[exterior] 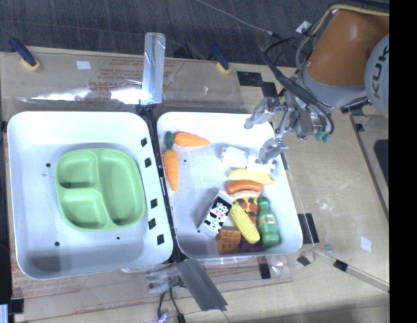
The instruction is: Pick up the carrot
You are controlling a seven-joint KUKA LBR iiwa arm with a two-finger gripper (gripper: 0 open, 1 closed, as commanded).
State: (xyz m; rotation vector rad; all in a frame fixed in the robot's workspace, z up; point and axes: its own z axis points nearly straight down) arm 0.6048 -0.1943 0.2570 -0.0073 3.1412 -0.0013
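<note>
Carrot [171,169] against right bin's [195,237] left wall, open floor beside it, fingers [261,134] apart, empty, above far-right rim

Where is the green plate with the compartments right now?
The green divided plate lies in the left white bin, roughly centred, across the divider from the two carrots in the right bin.

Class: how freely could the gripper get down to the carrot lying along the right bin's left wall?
Probably yes, with care. The carrot lies uncovered with bare floor on its right. The gripper hovers at the bin's far right. The wall of the right bin hugs the carrot's left side, leaving little finger room.
</note>
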